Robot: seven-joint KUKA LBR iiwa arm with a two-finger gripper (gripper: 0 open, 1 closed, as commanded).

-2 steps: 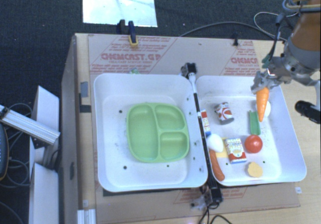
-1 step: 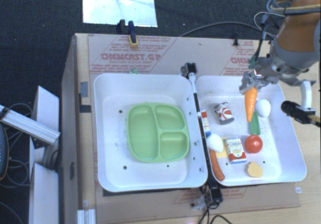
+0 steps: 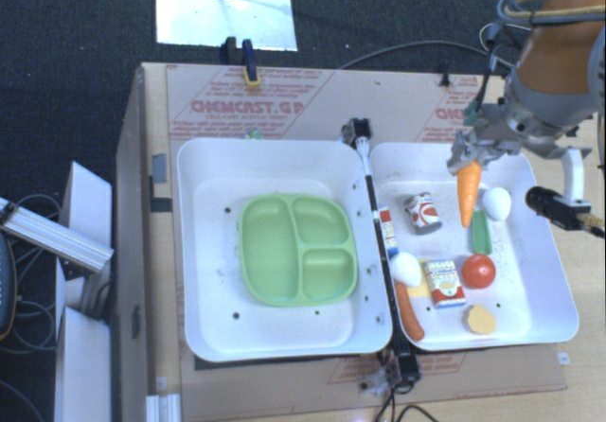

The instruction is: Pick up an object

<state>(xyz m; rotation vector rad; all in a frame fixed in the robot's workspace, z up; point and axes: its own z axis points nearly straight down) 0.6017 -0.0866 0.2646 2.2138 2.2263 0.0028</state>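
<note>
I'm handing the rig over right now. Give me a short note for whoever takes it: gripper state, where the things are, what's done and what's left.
Gripper: over the top of the right bin, jaws shut on the top end of the carrot, which hangs point down.
Right bin also has: white egg, green vegetable, tomato, small can, small box, a second egg, yellow piece, and a second carrot lying along the divider.
Left bin: green divided plate.
Done: carrot gripped.
Left: I can't tell whether its tip is off the floor; confirm the lift.
</note>
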